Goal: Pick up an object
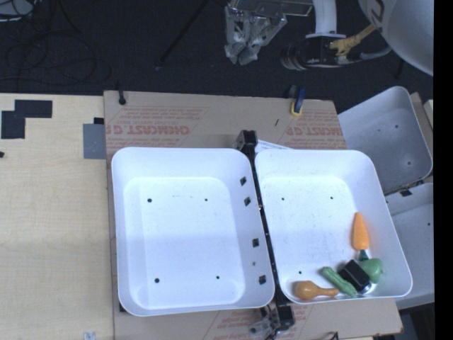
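- Hovering far above the bins, the gripper (244, 48) hangs w/ nothing in it; fingers' state can't be told.
- Right bin (311, 172): objs. crowd near-right corner.
- Orange carrot (360, 231), black block (354, 275) atop green toy (340, 280) — clutter by wall risks a glancing miss.

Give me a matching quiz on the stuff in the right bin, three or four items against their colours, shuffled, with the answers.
Things:
1. carrot
2. block
3. gourd
4. bin wall

Colours:
A. white
B. yellow-orange
C. black
D. bright orange

Pairs: 1-D, 2-C, 3-B, 4-A
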You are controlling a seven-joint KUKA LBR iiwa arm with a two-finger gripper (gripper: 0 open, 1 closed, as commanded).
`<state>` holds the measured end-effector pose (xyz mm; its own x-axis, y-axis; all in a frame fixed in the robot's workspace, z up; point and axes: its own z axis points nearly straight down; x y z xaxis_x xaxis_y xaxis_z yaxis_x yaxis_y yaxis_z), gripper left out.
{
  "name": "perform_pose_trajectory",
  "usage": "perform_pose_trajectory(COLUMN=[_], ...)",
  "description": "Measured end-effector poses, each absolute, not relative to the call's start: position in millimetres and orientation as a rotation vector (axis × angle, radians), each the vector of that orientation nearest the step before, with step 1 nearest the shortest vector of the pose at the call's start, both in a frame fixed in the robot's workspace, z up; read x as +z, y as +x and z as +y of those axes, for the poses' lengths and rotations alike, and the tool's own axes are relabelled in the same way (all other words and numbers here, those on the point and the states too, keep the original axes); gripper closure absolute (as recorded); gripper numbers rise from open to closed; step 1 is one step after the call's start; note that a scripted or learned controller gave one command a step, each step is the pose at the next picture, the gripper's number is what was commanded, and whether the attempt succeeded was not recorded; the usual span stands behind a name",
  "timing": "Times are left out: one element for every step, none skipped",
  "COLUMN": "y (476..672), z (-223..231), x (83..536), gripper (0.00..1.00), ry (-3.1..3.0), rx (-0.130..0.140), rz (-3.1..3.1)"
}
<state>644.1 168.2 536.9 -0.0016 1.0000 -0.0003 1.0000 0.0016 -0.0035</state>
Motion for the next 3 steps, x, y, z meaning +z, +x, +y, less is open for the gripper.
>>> perform_pose_trajectory(y=[644.0, 643.8, 643.8], z=[86, 53, 19], x=[537, 537, 537], gripper=[1.0, 1.0, 1.0], ry=[-2.228, -2.222, -2.222], rx=[0.009, 0.008, 0.009], rz=[-2.212, -2.217, -2.216])
